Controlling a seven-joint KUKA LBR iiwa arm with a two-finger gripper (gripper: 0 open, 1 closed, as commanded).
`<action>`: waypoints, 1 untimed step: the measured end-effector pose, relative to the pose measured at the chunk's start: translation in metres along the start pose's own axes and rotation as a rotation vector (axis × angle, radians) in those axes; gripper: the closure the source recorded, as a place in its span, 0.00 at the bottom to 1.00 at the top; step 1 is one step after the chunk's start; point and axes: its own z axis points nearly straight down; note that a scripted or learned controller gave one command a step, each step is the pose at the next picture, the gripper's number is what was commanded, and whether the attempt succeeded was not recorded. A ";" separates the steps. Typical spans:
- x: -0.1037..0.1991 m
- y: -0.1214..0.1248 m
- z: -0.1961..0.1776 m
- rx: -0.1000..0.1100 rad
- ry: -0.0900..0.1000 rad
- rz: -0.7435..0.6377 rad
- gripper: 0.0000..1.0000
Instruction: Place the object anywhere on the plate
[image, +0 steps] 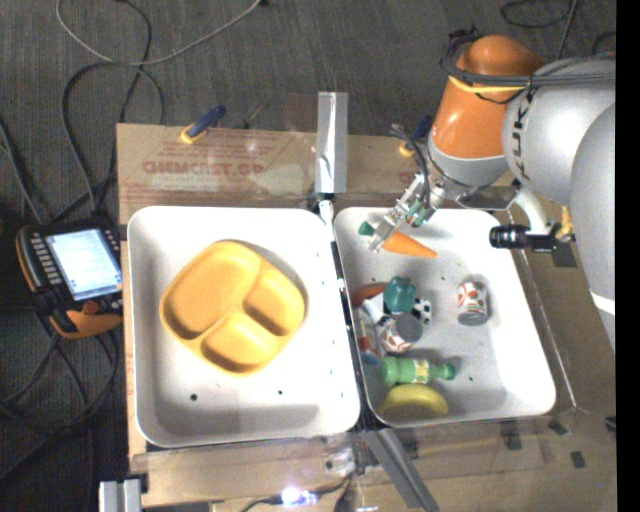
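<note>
Gripper (410, 215) hovering over right bin (530, 330) — fingers closing on orange carrot-shaped toy (410, 243), lifted. Yellow divided plate (234, 305) sitting in left bin (150, 400).

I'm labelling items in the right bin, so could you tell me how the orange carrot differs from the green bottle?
The carrot is orange and tapers to a point; the green bottle is green with a yellowish band. The carrot sits at the bin's far end, at the gripper; the green bottle lies near the front, beside a yellow banana. Both lie on their sides in the right bin.
</note>
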 end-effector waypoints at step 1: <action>0.103 0.091 0.001 0.003 -0.001 -0.046 1.00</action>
